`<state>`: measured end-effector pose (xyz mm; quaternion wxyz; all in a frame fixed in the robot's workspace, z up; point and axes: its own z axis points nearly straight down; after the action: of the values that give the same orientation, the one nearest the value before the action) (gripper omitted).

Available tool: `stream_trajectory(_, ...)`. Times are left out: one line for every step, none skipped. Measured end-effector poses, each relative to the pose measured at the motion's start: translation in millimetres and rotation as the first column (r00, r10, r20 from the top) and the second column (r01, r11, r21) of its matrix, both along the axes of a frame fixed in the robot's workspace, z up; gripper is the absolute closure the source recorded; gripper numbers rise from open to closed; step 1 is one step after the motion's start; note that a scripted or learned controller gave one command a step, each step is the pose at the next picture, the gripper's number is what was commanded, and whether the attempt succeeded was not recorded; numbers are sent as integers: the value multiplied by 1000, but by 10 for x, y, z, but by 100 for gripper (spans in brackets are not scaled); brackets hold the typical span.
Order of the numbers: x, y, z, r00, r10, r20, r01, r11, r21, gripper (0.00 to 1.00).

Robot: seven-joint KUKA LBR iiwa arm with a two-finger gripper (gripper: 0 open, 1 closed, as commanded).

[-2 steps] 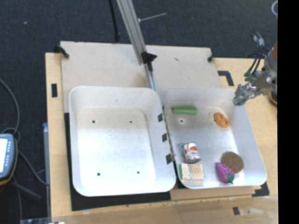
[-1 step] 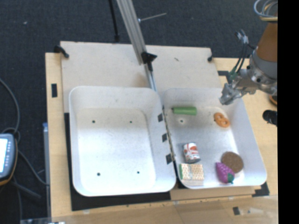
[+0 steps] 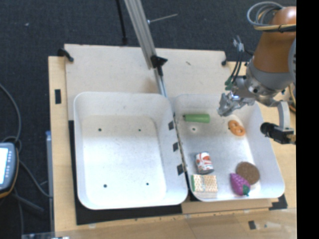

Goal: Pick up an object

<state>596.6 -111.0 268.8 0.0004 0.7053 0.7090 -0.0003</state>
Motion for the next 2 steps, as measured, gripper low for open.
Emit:
stream_trajectory(-112, 556, -68, 1000, 1, 0, -1, 1000, 1, 100)
stream_trajectory(-149, 1047, -206, 1000, 0, 0, 0, 1000, 1, 100)
